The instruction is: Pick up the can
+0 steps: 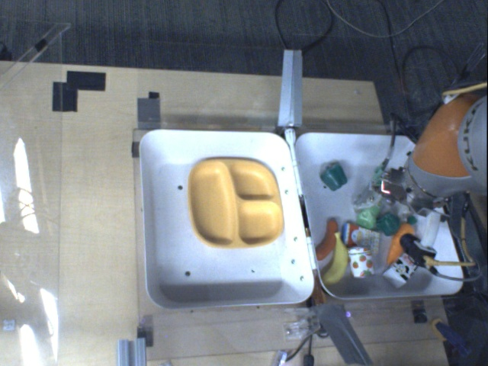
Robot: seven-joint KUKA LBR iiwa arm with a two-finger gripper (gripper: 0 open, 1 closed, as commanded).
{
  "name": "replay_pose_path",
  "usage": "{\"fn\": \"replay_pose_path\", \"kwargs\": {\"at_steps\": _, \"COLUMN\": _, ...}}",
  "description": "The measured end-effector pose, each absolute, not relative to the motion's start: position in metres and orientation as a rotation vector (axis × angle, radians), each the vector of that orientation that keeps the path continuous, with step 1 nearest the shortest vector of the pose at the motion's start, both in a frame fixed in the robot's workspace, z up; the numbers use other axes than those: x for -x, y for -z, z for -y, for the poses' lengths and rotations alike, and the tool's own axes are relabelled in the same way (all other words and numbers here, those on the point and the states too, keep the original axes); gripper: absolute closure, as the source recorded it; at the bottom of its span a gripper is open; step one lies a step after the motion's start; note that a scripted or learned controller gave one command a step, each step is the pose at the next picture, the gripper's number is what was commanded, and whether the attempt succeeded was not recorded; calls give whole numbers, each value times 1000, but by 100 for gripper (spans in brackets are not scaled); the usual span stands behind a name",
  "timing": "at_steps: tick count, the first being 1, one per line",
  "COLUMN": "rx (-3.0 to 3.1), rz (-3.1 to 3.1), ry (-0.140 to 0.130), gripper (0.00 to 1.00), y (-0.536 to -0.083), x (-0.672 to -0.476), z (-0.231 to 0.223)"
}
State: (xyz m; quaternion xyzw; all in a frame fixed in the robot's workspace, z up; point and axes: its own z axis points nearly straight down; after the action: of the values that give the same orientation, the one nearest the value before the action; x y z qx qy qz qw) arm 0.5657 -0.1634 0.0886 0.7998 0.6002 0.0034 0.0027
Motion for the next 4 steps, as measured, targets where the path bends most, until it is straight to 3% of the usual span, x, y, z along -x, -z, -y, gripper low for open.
{"fn": "replay_pose_path", "kwargs": {"at_steps": 1, "rx": -2517, "rz": -1872, "ry": -7, "gripper": 0, "y": -122, "x": -631, "z": 166}}
{"fn": "replay_pose_path", "kwargs": {"at_steps": 2, "rx": -2629, "rz": -1711, "ry": -10, "gripper": 0, "y": -88, "x": -588, "z": 123}}
{"fn": "replay_pose_path", "kwargs": {"at_steps": 3, "rx": -2668, "rz": -1666, "ry": 2, "gripper": 0, "y": -87, "x": -668, "z": 163}}
{"fn": "replay_pose_path", "kwargs": {"at_steps": 4, "rx": -2578, "rz": -1786, "ry": -6, "gripper": 0, "y": -141, "x": -658, "z": 195}}
